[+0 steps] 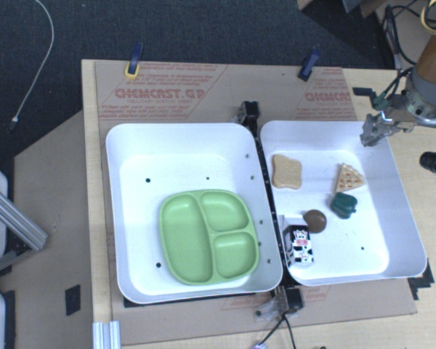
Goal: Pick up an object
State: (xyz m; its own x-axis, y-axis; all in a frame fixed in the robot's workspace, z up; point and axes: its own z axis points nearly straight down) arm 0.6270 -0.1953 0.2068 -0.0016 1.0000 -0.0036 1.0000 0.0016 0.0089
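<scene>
Tan toast slice (286,171): flat on the floor of the right bin (392,217), near its left wall, toward the far end.
Orange pizza wedge (349,177): flat in the same bin, right of the toast and well apart from it, point aimed away from the camera.
Dark green lump (344,205): just below the pizza wedge, close to touching it; kind of item too small to tell.
Brown round piece (315,220): left of the green lump, lower in the bin, near the left wall.
Black-and-white cow-patterned item (299,246): just below the brown piece, against the bin's near left corner.
Jaws: over the far right rim of the right bin, above and right of the pizza wedge, apart from every item; nothing seen between them; whether spread or pressed together, cannot tell at this size.
Arm (429,86): grey, reaching in from the right edge, wrist turned toward the bin.
Left bin (131,166): white, shallow, touching the right bin along one side.
Green divided plate (208,235): three compartments, lying in the near half of the left bin.
Cardboard sheet (203,89): under both bins, red printed lettering, lying on the desk (414,318).
Clamps: one blue and yellow (134,60), one blue (309,64), on the sheet's far edge.
</scene>
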